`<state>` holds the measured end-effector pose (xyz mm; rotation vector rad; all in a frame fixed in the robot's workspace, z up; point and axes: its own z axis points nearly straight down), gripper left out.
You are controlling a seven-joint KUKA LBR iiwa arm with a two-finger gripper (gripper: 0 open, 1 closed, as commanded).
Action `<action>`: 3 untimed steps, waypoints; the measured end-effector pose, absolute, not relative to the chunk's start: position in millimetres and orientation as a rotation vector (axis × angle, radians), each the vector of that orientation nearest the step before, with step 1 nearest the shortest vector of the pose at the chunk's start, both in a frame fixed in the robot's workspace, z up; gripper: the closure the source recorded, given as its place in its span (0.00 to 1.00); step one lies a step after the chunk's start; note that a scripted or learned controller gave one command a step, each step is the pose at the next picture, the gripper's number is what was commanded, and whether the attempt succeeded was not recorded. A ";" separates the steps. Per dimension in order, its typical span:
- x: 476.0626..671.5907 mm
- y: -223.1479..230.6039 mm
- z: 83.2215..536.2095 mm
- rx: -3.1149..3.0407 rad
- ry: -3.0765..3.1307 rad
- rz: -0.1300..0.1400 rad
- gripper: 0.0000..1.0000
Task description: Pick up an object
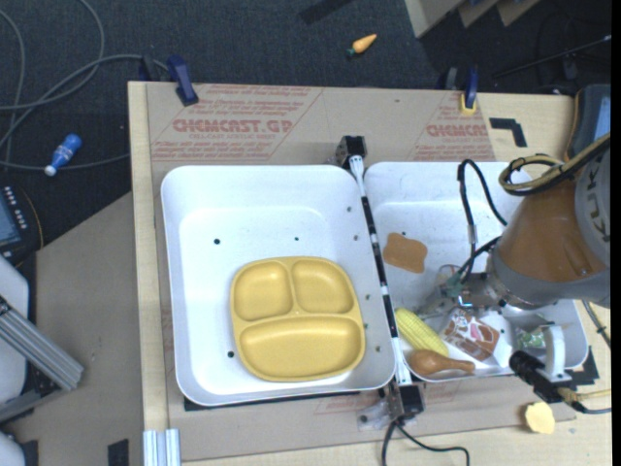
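I see a yellow piece (539, 416) lying on the table (291, 115) at the near right, outside the bins. In the right bin (427, 187), along its near wall, lie a brown spoon-shaped item (437, 362), a corn cob (419, 330) and a red-and-white packet (473, 337), close together. The end effector (464, 294) sits just above the packet, under the arm (548, 231); I cannot tell how its fingers stand. A brown bread slice (405, 252) lies farther back, apart from the others. In the left bin (194, 260) rests a yellow divided tray (296, 316), flat on the floor. Beyond the table, on the carpet, lie a small orange item (364, 43) and a blue bottle (64, 151).
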<state>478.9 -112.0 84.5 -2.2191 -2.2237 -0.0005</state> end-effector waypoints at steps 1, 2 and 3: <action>534.9 -129.4 84.9 -2.224 -2.227 -0.003 0.00; 476.4 -148.6 84.1 -2.223 -2.214 0.005 0.00; 479.3 -146.4 94.4 -2.223 -2.221 -0.001 1.00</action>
